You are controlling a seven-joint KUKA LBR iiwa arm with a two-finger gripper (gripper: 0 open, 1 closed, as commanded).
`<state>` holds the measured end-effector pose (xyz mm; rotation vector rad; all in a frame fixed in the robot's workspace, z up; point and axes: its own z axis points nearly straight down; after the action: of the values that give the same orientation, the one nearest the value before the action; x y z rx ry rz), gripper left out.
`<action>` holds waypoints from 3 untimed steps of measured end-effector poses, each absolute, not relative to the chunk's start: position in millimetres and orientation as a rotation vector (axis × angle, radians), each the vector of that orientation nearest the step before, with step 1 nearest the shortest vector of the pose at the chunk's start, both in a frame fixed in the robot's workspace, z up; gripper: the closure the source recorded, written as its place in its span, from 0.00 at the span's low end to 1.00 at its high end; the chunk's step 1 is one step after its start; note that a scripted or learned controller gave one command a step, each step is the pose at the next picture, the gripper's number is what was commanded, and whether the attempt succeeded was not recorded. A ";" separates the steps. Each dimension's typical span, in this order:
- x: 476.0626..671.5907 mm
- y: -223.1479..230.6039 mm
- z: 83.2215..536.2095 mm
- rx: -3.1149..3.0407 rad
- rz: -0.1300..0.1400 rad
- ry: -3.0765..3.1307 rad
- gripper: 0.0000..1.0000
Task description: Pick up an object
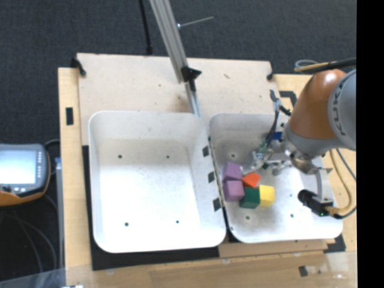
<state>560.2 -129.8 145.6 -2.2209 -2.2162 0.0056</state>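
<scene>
The left bin offers an open floor from wall to wall. In the right bin, a tight cluster of blocks crowds against the left wall, the arm overhangs the far right part, and a slanted metal rail crosses the far worktop.

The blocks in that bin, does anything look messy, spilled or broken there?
Nothing stands out. The purple block, orange block, green block and yellow block sit huddled together inside the right bin, below the gripper. None looks damaged.
</scene>
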 end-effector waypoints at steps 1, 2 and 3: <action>585.5 -109.0 125.2 -2.240 -0.025 -2.238 0.00; 579.8 -105.9 120.2 -2.243 -0.021 -2.231 0.00; 606.8 -156.8 156.3 -2.230 -0.004 -2.225 0.00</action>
<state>606.8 -156.8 156.3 -2.2304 -2.2247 -0.0040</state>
